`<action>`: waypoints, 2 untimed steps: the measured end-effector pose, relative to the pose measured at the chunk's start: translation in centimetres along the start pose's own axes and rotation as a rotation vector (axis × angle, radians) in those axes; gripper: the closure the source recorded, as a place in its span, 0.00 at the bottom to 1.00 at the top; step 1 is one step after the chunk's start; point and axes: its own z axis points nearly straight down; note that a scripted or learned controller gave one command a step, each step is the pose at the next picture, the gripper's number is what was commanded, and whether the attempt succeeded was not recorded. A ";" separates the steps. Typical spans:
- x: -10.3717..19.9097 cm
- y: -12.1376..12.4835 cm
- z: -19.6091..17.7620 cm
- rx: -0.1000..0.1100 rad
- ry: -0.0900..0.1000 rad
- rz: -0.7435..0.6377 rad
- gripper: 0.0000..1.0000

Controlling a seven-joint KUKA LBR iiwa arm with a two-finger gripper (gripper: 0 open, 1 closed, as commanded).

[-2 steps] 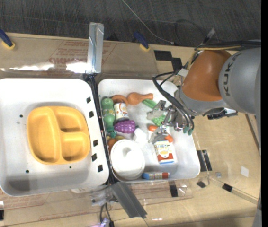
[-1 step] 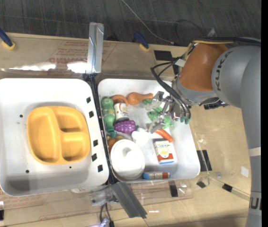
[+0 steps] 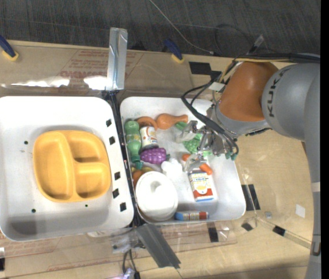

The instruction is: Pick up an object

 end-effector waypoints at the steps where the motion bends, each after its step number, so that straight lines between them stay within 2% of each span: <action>1: -0.2 0.2 -1.2 0.001 -0.004 -0.008 1.00; 2: -0.2 0.2 -1.1 0.001 -0.003 -0.008 0.00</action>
